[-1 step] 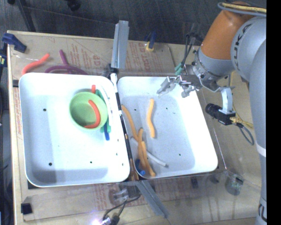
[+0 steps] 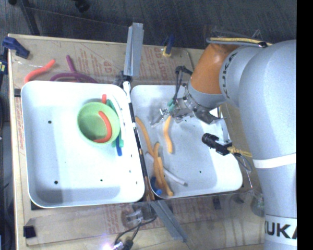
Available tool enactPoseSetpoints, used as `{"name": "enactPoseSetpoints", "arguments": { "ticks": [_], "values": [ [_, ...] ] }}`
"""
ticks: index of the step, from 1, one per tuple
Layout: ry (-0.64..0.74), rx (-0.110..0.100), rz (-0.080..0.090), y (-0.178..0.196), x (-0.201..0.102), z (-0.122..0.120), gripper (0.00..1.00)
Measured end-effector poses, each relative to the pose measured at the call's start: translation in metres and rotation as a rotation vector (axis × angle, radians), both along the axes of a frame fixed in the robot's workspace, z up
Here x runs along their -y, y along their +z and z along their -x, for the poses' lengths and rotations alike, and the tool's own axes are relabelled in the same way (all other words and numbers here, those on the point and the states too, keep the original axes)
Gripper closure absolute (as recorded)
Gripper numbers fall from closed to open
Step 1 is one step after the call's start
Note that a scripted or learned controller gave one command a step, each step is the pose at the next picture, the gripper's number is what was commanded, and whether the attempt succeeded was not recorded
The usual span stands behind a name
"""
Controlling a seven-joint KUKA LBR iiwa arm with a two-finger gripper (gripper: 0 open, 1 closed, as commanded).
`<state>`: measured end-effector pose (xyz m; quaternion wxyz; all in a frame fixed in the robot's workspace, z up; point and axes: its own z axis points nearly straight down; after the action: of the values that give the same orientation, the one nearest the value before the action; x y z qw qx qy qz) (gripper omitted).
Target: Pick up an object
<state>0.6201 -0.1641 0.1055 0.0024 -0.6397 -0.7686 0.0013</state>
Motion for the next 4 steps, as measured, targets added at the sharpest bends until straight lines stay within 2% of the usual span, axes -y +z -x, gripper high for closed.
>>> {"name": "enactPoseSetpoints", "arguments": {
  "ticks": [1, 2, 3, 4],
  "values": [
    [0.004, 0.0, 0.001, 0.011, 0.0, -0.001, 1.0],
    [0.42, 0.007, 0.001, 0.118, -0.074, -0.012, 1.0],
    [0.128, 0.007, 0.002, 0.116, -0.066, -0.037, 1.0],
    [0.128, 0.007, 0.002, 0.116, -0.067, -0.037, 0.0]
  ]
}}
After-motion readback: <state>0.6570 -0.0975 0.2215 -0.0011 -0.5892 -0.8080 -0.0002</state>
